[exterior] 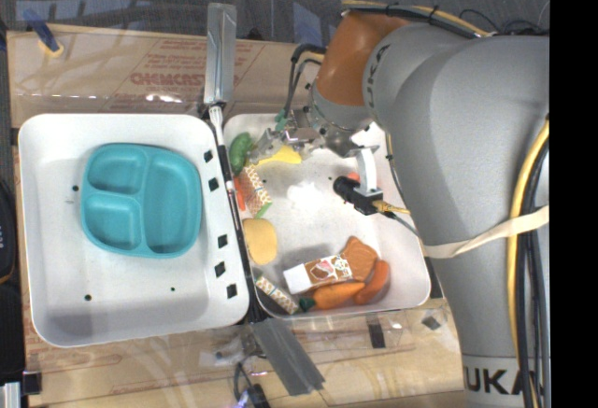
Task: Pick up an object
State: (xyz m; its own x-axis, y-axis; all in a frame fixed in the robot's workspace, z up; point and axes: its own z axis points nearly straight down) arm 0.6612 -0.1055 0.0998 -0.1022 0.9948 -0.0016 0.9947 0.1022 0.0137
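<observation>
My gripper (291, 135) is low over the far left part of the right bin (411, 289), under the orange band of the arm. A small yellow object (285, 155) lies right under its tip; whether they touch is unclear. A green vegetable (241, 150) leans on the bin's left wall beside it. Along that wall lie an orange and white striped item (254, 188) and a pale yellow lemon-like fruit (261, 240). A brown and white packet (329, 268) and an orange carrot (348, 293) rest at the near side.
The left bin (56, 303) holds a teal divided plate (142, 199). The grey arm covers the right bin's right side. A black clip-like part (358, 193) sticks out over the bin's middle. Cardboard lies behind the bins.
</observation>
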